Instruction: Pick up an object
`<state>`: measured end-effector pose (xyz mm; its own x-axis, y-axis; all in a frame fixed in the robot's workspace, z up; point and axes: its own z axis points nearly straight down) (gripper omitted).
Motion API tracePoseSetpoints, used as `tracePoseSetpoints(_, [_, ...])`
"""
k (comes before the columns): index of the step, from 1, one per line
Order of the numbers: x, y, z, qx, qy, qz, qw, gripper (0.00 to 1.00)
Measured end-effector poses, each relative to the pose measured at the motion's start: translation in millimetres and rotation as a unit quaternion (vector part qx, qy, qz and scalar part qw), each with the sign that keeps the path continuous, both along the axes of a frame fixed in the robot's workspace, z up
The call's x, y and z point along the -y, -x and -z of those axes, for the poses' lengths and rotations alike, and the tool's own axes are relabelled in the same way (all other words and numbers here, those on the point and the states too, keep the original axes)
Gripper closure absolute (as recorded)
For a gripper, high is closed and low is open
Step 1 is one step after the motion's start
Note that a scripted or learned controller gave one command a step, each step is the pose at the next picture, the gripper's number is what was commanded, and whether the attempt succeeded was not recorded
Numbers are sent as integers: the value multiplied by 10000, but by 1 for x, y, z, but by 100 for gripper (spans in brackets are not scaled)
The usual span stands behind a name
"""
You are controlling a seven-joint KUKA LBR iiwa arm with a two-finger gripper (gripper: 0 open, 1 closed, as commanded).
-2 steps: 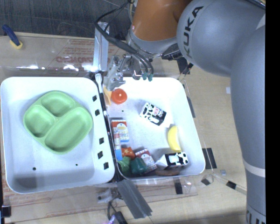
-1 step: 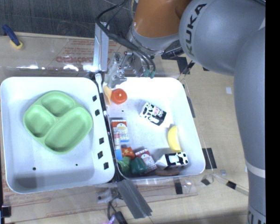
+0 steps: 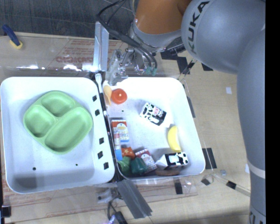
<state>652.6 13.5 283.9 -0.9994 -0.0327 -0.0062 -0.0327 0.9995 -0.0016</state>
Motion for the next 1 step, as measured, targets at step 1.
tracePoseSetpoints(1, [75, -4, 51, -41, 3, -736, 9973, 100])
